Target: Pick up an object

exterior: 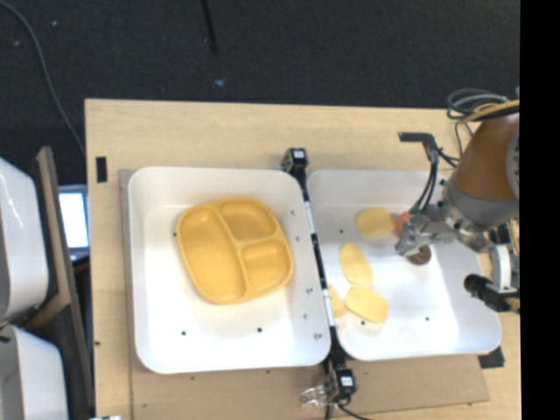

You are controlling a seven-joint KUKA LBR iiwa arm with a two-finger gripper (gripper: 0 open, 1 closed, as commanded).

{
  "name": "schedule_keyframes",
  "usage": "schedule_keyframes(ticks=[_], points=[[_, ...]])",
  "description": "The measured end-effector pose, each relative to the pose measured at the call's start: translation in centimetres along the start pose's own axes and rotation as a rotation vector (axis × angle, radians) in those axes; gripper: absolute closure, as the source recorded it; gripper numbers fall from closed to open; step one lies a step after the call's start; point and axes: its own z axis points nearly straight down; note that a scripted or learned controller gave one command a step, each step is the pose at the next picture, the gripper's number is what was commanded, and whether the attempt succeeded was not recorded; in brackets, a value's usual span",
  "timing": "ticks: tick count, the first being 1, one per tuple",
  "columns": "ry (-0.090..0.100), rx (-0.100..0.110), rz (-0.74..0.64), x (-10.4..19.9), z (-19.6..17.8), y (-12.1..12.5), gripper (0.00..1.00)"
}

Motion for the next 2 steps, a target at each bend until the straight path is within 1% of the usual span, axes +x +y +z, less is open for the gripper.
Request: schedule_keyframes(ticks=[1, 2], points=[[-0.001, -0.004, -0.001, -0.5, -6.3, 0.2, 1.00], [-0.001, -0.002, -0.001, -0.6, -10.4, 0.3, 1.00]])
